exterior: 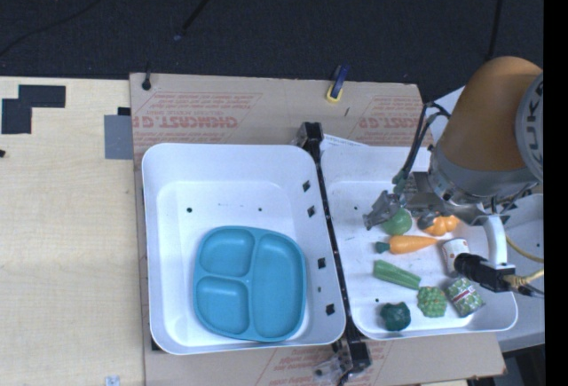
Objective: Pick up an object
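In right bin (pixel 355 198), tool (pixel 387 213) touches green veg (pixel 398 222), beside carrot (pixel 414 243).

The right bin's (pixel 355 198) left and upper floor lay bare and open to approach. Toward its lower right the toys crowded close: carrot (pixel 410 243), green bean pod (pixel 396 274), broccoli (pixel 431 302), dark green ball (pixel 395 316). The left bin (pixel 177 171) held a blue divided plate (pixel 249 283), with bare floor above it.
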`<state>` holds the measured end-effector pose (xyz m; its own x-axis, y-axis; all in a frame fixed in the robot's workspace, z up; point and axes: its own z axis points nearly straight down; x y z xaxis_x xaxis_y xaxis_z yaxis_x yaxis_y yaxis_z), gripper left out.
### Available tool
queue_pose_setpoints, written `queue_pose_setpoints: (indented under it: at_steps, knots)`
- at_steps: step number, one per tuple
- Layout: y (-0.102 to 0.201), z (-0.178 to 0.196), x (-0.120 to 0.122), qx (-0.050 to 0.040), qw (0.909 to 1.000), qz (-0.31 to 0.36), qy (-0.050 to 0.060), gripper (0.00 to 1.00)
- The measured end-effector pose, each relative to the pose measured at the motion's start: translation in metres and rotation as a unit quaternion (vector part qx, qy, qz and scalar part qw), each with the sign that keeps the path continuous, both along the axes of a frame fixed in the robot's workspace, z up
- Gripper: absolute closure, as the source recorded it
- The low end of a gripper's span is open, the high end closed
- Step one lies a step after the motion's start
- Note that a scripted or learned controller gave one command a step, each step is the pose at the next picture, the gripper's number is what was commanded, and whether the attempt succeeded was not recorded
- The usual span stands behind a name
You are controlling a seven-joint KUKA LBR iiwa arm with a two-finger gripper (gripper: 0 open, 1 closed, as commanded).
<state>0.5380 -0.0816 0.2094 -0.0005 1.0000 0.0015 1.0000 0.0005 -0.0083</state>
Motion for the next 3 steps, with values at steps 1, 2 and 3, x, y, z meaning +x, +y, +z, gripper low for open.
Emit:
queue_pose_setpoints:
  at_steps: [1, 2, 3]
  knots:
    - [0.000, -0.044, 0.001, 0.0000, 1.0000, 0.000, 0.000, 0.00]
    - [0.003, -0.109, -0.003, 0.0003, 1.0000, 0.000, 0.000, 0.00]
    - [0.002, -0.123, -0.003, -0.0013, 1.0000, -0.002, -0.003, 0.00]
